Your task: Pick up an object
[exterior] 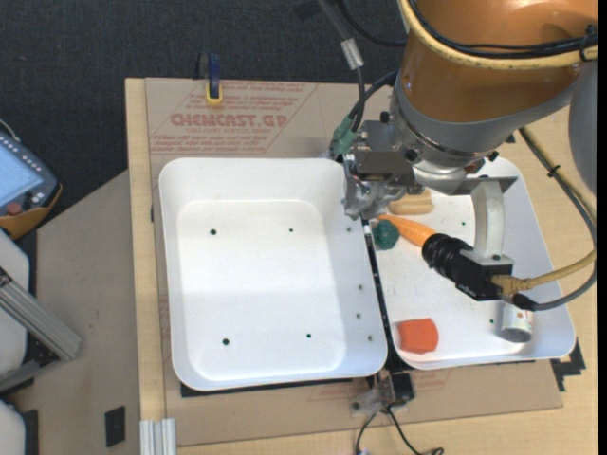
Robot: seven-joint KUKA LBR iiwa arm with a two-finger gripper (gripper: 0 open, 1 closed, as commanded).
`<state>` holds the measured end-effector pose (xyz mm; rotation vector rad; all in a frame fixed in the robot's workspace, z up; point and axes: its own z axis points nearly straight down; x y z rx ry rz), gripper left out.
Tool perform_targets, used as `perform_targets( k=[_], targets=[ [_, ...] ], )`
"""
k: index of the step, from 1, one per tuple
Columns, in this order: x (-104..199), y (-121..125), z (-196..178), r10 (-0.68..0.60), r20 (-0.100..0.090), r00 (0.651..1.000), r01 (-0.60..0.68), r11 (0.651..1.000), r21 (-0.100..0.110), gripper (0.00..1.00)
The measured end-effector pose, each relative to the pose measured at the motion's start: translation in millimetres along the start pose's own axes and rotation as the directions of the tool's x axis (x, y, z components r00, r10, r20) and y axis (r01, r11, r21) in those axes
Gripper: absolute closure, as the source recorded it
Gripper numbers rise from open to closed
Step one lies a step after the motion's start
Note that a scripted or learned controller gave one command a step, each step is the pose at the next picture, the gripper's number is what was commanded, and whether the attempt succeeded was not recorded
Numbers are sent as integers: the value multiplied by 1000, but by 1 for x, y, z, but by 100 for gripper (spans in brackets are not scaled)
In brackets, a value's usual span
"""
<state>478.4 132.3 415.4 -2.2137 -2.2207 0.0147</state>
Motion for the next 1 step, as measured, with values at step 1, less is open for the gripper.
perform_targets(
  k=[1],
  targets=[
    [40, 6, 49, 0, -1, 1000, 0, 1000, -5, 100]
  ],
)
